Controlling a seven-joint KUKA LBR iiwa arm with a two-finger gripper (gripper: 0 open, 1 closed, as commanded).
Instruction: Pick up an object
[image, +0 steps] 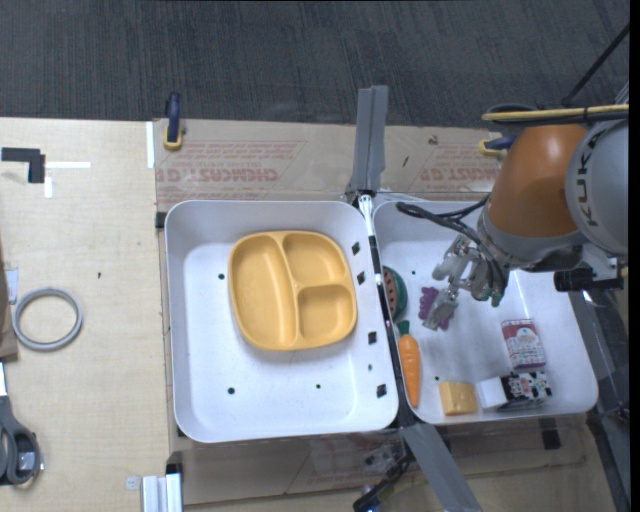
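My gripper (466, 279) hangs over the upper middle of the right bin (560, 400), below the arm's orange band. A purple bunch of grapes (436, 308) lies just below and left of it, touching or nearly touching its tip; whether it is gripped is unclear. An orange carrot (409, 368) lies along the bin's left wall. A green and red watermelon slice (394, 291) sits above the carrot. A yellow cheese block (458, 397), a red and white packet (523, 344) and a small black and white item (526, 386) lie near the front.
The left bin (200, 390) holds a yellow divided plate (293, 288). A grey divider rail (370, 140) runs between the bins. On the bench at the left lie a grey tape ring (44, 318) and scissors (18, 452).
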